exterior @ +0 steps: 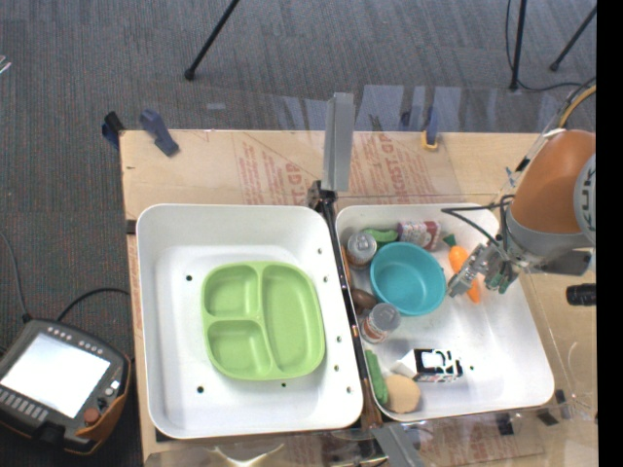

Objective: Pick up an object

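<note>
Hovering gripper [484,272] low over right bin [506,358] | fingers' spread: I can't tell | orange carrot [458,258] just beside them, likely target | teal bowl [408,277] crowds approach

A small orange carrot-shaped toy [458,258] lies in the right white bin [506,358], just beside the round teal bowl [407,278], near the gripper [484,272].

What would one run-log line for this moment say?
gripper: over right bin | near: carrot, blue bowl | left bin: green tray
</note>
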{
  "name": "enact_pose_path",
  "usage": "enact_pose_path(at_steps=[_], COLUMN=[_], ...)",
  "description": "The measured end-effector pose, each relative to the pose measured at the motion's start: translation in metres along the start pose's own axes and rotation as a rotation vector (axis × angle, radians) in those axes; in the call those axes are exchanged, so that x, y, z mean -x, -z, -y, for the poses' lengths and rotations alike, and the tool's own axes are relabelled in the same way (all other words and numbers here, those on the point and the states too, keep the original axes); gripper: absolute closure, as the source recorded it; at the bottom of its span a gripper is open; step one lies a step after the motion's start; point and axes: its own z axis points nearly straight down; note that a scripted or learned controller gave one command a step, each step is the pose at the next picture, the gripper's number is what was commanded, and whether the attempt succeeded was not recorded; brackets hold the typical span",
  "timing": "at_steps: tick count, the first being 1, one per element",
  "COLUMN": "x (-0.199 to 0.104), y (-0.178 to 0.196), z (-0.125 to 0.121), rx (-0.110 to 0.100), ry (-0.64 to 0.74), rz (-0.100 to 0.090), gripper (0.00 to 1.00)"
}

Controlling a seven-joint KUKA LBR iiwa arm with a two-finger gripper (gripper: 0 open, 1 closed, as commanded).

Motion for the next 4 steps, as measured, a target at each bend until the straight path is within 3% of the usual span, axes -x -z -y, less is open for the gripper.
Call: enact_pose_path(at_steps=[1, 2, 3, 4], x=[-0.012, -0.057, -0.039, -0.039], y=[0.128, 0.022, -0.002, 0.010], z=[-0.059, -0.095, -0.106, -0.108], rx=[0.010, -0.006, -0.002, 0.000], ry=[-0.143, -0.132, -0.148, -0.141], rz=[0.013, -0.010, -0.003, 0.000], gripper=[1.00, 1.00, 1.00, 1.00])
